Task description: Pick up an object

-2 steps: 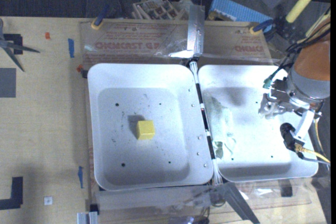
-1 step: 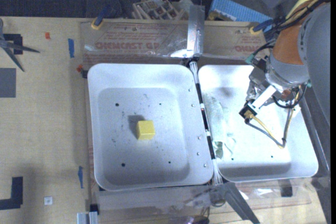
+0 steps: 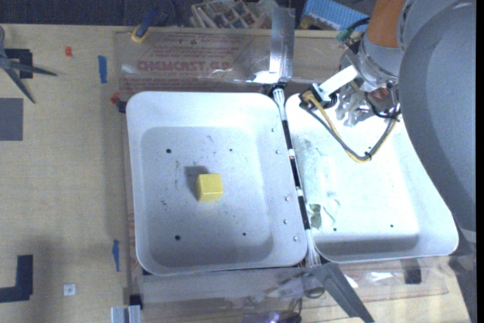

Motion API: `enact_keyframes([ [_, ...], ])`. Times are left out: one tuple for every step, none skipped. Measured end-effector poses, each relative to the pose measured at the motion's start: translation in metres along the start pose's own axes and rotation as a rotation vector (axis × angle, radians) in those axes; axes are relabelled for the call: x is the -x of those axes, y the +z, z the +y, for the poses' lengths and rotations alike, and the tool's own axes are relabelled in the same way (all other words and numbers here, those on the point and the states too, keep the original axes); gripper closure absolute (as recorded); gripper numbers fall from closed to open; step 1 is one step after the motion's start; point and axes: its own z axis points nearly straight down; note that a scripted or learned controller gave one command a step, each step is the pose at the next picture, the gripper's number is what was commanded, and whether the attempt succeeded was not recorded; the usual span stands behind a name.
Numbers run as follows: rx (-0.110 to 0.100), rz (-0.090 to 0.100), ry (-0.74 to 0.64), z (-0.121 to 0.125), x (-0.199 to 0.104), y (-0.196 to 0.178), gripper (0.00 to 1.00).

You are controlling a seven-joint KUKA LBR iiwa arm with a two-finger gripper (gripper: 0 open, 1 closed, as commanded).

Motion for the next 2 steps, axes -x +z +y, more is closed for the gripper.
enact_keyframes([
  [0.0, 0.001, 0.223, -0.017, -0.035, 0.015, 1.0],
  [0.001, 0.005, 0.302, -0.064, -0.048, -0.067, 1.0],
])
